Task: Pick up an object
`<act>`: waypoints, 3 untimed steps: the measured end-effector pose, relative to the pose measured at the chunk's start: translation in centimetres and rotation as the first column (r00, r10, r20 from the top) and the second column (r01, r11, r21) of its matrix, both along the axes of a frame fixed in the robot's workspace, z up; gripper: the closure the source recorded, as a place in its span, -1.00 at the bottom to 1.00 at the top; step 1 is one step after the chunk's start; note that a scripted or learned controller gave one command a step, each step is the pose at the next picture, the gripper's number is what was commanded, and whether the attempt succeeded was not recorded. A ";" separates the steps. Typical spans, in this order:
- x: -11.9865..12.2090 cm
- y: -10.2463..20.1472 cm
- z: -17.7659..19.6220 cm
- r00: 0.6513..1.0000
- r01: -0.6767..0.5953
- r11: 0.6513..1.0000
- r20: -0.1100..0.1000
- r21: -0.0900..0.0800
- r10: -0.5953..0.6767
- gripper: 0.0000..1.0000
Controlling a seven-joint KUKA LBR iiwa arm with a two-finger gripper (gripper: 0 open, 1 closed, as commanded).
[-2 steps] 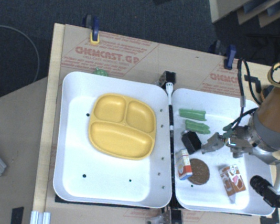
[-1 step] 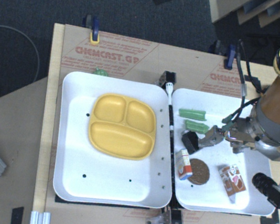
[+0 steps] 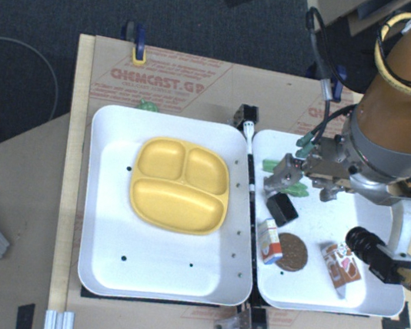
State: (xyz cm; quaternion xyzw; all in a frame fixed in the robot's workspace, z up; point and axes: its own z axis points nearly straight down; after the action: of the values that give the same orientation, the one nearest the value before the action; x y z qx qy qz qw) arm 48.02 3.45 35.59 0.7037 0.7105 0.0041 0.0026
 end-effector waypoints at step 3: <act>0.0 7.0 9.0 1.000 0.008 1.000 -0.005 -0.002 -0.008 1.00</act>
State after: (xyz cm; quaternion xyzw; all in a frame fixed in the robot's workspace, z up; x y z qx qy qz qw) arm 47.99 10.41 44.56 0.7064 0.7078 0.0015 0.0015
